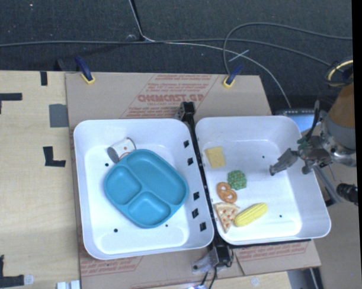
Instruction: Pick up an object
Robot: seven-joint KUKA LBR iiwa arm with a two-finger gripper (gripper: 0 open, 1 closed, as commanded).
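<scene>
The right bin (287, 126) holds a yellow cheese square (215, 157), a green broccoli piece (237, 180), an orange pretzel (226, 193), a pizza slice (225, 216) and a yellow corn cob (250, 214). My gripper (293, 164) hangs over the right side of this bin, well to the right of the food items. Its fingers are spread open and nothing sits between them. The nearest items, the broccoli and the corn, lie about a hand's width to its left.
The left bin (87, 174) carries a blue divided plate (145, 187) and a small white cup (122, 149) lying on its side. A black divider (197, 170) joins the bins. Cables (255, 55) run across the dark floor behind the bench.
</scene>
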